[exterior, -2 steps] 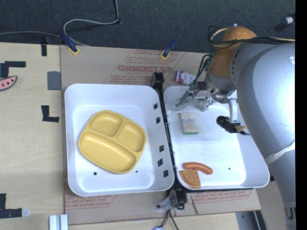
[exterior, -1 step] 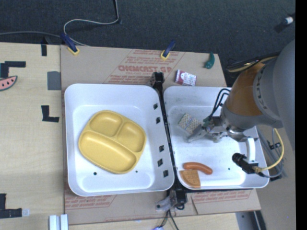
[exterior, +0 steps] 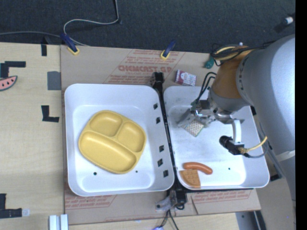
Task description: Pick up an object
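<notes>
Table (exterior: 29, 143) pale wood, cardboard sheet (exterior: 139, 68) under two white bins, dark carpet behind. Left bin (exterior: 76, 92) holds yellow divided plate (exterior: 112, 140). Right bin (exterior: 240, 176): tool (exterior: 194, 120) low near back-left, over small tan perforated piece (exterior: 194, 128); finger state cannot tell. Hot dog (exterior: 197, 167) at front edge, long axis left-right, waffle piece (exterior: 190, 178) touching below. Bin middle open.

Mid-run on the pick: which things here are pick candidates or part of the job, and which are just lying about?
In play:
gripper, low in the right bin
waffle-patterned piece at the gripper
toy sausage
toast-like piece

Lying about:
yellow divided plate in the left bin
small packet on the cardboard
clamps
</notes>
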Robot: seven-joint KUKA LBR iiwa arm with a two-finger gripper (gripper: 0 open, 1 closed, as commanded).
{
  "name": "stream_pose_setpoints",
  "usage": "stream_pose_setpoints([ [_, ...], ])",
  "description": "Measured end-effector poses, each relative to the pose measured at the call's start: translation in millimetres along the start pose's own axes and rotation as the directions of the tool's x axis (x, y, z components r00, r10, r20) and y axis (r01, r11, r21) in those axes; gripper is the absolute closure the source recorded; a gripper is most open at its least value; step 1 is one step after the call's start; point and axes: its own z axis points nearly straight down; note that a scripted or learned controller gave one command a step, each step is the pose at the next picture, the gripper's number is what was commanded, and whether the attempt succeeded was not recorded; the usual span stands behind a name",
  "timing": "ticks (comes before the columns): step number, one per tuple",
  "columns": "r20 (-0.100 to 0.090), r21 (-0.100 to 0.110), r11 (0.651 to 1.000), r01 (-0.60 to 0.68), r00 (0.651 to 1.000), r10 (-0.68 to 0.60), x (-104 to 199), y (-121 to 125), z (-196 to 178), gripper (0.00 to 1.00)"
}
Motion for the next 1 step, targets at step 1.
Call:
stream_pose_setpoints([
  [1,0.0,0.001,1.0,-0.002,1.0,0.002,-10.3,-34.3,-0.5,0.0],
])
